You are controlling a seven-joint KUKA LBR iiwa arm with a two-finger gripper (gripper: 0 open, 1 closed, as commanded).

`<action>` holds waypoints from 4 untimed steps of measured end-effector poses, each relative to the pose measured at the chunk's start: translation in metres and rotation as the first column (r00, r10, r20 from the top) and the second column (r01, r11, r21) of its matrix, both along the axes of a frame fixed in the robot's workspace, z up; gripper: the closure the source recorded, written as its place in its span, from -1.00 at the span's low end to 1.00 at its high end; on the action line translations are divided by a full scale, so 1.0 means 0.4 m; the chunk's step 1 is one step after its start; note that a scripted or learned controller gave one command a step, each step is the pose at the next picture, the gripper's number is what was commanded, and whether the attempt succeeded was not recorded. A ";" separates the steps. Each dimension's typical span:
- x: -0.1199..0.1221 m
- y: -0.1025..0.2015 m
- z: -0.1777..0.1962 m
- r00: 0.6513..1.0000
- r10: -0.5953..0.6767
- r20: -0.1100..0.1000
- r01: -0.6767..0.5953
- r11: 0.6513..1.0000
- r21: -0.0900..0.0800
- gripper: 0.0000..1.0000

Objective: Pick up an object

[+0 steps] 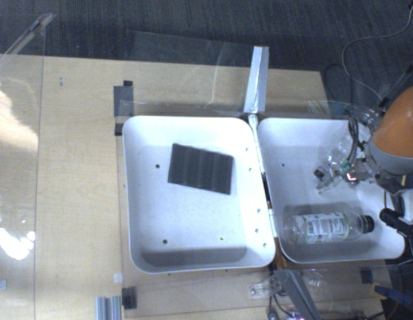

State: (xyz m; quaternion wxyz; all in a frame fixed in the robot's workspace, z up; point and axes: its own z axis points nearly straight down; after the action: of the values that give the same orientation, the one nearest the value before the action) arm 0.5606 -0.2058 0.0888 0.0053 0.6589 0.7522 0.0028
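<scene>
White bins: my right bin [286, 145] holds the target.
Clear bottle [326, 225]: lies on its side near the front wall; may roll or slip.
My gripper [336, 169]: above the bottle, grip state I cannot tell.

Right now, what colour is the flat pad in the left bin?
Dark grey, nearly black, with faint stripes; the pad shows best in the camera view.
</scene>
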 end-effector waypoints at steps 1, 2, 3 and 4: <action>0.008 0.002 0.033 1.000 0.002 0.008 -0.002 1.000 -0.002 1.00; -0.059 0.045 0.039 0.986 0.167 -0.008 -0.167 0.986 0.002 1.00; -0.059 0.044 0.039 0.986 0.166 -0.008 -0.166 0.986 0.002 -1.00; 0.117 0.004 -0.001 0.930 0.368 -0.004 -0.368 0.930 -0.002 -1.00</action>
State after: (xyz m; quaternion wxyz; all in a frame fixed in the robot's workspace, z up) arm 0.6075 -0.2042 0.0883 0.0042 0.5064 0.8623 0.0017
